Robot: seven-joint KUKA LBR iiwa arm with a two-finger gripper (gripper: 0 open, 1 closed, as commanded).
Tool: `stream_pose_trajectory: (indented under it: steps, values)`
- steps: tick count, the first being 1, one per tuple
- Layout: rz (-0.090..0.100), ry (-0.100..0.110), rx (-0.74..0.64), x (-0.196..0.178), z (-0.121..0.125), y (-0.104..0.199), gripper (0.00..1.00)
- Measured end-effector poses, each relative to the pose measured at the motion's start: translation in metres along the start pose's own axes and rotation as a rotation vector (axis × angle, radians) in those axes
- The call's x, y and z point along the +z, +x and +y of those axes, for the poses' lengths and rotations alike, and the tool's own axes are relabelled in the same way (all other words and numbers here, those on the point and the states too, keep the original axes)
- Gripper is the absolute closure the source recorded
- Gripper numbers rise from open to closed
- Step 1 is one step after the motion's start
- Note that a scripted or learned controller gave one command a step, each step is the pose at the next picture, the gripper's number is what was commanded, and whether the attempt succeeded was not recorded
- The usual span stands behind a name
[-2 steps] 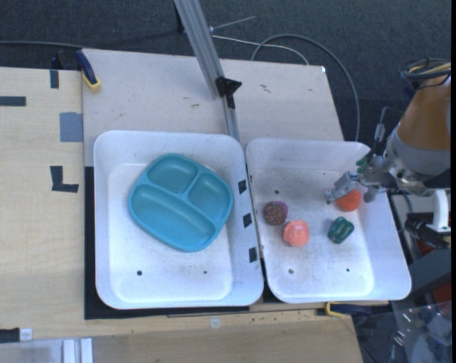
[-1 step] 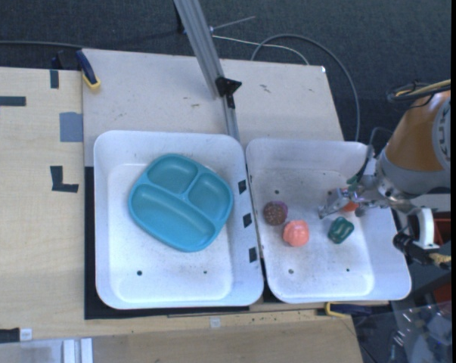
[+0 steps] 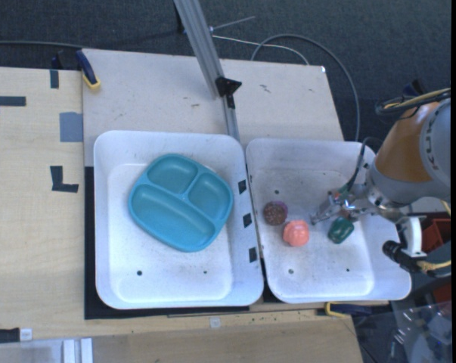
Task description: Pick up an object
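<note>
1. Two shallow white bins are seen side by side on the bench; the left bin [image 3: 107, 203] bears a teal divided plate [image 3: 181, 201], lying flat with three compartments; the right bin [image 3: 288, 153] bears three small objects.

2. The arm [image 3: 420, 153] is noted reaching in from the right, grey with an orange band above the wrist; the gripper [image 3: 335, 212] is placed low over the right half of the right bin.

3. The state of the pincer cannot be told: its tips are small and blurred against the bin floor, and nothing is seen clamped between them.

4. A dark green object [image 3: 339, 230] is found just below and slightly right of the gripper, touching it or very nearly so; whether contact is made cannot be told; its long axis appears tilted, running from upper right to lower left.

5. A pink-orange ball [image 3: 296, 234] lies left of and slightly below the gripper, near but apart; a dark brownish-purple ball [image 3: 274, 213] lies further left, just beside the pink-orange ball.

6. Judgement: the green object is the nearest candidate; the coming move is judged to turn on a small shift toward the bottom of the view and alignment across the object's short axis; a slip of the object aside is considered the chief risk.
</note>
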State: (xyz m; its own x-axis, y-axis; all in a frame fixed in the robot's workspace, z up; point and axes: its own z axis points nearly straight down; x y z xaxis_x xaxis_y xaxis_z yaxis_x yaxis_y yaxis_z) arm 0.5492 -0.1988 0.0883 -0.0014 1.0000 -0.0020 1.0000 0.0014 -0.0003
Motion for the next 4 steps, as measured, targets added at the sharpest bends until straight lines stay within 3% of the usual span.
stream_pose_trajectory:
  steps: [1, 3, 4]
  values:
    - [0.002, 0.000, -0.001, -0.011, 0.000, 0.001, 1.00]
    - [0.001, -0.004, -0.001, -0.109, -0.002, 0.008, 1.00]
    - [0.004, 0.001, -0.005, -0.105, -0.002, 0.064, 1.00]
